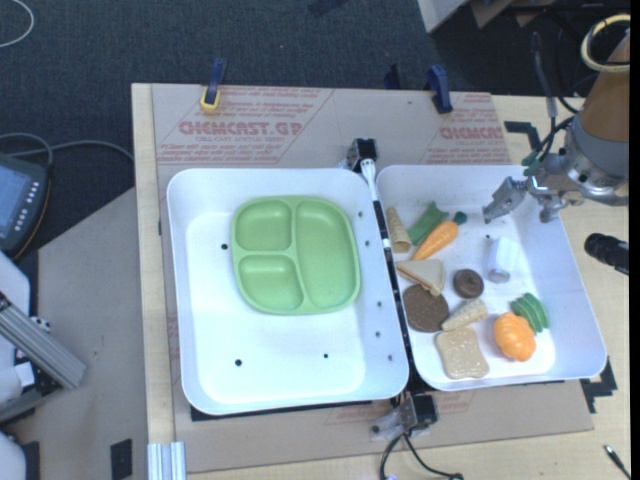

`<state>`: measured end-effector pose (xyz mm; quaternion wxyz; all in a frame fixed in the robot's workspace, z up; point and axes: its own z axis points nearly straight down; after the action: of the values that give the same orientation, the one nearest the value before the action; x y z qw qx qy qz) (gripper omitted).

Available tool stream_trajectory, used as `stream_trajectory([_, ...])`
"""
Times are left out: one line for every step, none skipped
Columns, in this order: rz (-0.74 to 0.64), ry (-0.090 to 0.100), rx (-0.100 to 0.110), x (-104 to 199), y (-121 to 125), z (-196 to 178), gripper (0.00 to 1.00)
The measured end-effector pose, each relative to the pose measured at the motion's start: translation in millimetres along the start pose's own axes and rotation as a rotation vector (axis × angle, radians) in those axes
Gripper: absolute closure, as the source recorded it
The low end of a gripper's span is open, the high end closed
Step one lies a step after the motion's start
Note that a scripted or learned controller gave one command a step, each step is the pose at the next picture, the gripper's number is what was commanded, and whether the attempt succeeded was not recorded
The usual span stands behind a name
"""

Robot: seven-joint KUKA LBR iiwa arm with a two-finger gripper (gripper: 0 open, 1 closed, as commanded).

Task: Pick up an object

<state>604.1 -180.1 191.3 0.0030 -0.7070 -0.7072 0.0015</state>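
Observation:
The right bin (570, 268) holds several toy foods: a carrot (437, 238) beside a green vegetable (430, 217), a cone (399, 230), a sandwich wedge (421, 273), a brown cookie (427, 310), a small dark donut (467, 284), a white cylinder (498, 258), a toast slice (461, 353), an orange fruit (514, 336) and a green pepper (531, 310). My gripper (525, 206) hangs over the bin's far right part, above the white cylinder. It is open, with nothing between its fingers.
The left bin (200, 318) holds a green divided plate (297, 255). A black divider (385, 278) runs between the two bins. Clamps (211, 93) sit at the board's far edge. The grey arm (600, 138) enters from the right.

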Motion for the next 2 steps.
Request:
stream_trajectory([-0.001, 0.000, 0.001, 2.6, 5.0, 62.5, 0.00])
stream_trajectory([0.000, -0.001, -0.001, 3.5, 4.8, 109.2, 0.00])
